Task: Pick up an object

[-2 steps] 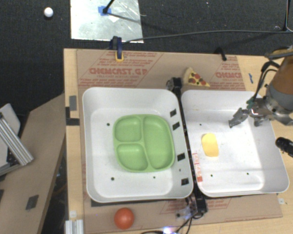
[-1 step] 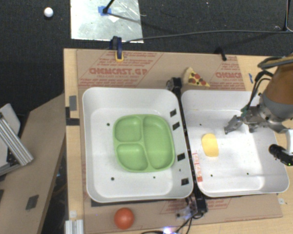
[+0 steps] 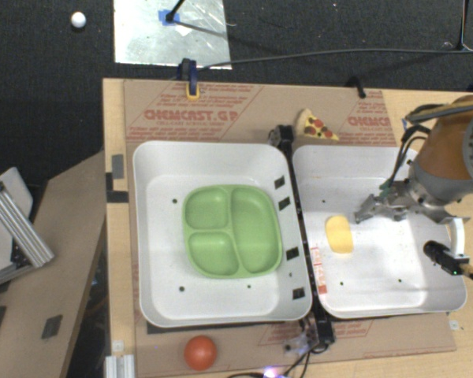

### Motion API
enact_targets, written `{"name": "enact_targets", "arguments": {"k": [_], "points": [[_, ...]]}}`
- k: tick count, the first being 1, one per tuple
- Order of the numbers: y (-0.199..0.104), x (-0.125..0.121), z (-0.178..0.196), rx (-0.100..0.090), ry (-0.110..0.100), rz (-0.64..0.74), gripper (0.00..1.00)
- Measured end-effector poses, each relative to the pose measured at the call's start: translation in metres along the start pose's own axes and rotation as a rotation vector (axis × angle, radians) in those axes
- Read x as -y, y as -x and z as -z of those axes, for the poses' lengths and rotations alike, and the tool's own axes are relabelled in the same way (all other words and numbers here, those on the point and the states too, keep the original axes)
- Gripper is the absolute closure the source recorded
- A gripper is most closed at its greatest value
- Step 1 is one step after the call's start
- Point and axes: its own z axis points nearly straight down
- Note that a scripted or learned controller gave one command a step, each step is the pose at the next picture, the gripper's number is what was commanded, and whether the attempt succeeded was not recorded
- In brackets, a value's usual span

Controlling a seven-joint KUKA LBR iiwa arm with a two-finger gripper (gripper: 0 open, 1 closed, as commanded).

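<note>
The yellow block point(image 3: 339, 234) lay in the right bin point(image 3: 378, 294), toward its nine o'clock side and near the divider. Your gripper point(image 3: 368, 209) sat just beside it at about two o'clock, low, probably lining up a grasp. Whether its fingers were spread or closed, you couldn't tell.

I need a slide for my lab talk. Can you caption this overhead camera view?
Gripper poised beside a yellow block in the right bin; green divided plate in the left bin.
</note>
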Motion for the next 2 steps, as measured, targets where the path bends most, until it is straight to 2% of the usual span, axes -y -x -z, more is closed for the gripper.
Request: {"name": "enact_targets", "arguments": {"k": [1,2], "points": [[0.0,-0.002,0.013,0.001,0.006,0.0,1.0],[-0.002,-0.013,0.071,0.003,0.009,0.004,1.0]]}}
